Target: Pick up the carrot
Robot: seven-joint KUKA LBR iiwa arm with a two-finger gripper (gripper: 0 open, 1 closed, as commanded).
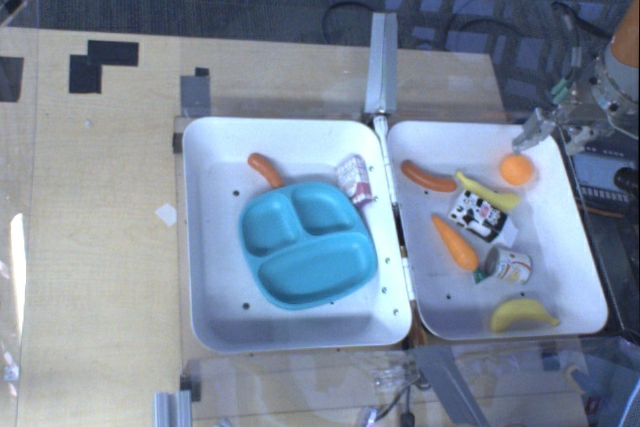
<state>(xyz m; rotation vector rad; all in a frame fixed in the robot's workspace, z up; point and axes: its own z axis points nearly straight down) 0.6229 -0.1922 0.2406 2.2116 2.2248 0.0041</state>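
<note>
Camera view:
- Pale wooden counter (90, 245), bearing two shallow white bins side by side.
- Left white plastic bin (205, 305): holds a blue three-compartment plastic tray (307, 243), set at a slant near the middle; an orange-brown toy sausage (265, 169) touching the tray's upper left corner; a small pink-and-white crumpled packet (354, 179) at the tray's upper right corner.
- Right white plastic bin (585, 265): holds the tapered orange toy carrot (455, 243), lying diagonally near the centre, just left of a black-and-white patterned carton (478, 214).
- Same bin: a red-orange toy sausage (428, 178) upper left; a yellow banana-like piece (488, 192) above the carton; a round orange fruit (517, 170) upper right; a small white cup-like container (508, 266); a yellow toy banana (522, 316) near the front wall.
- Metal claw (535, 130) at the right bin's upper right corner, well apart from the carrot; released or clenched: cannot tell.
</note>
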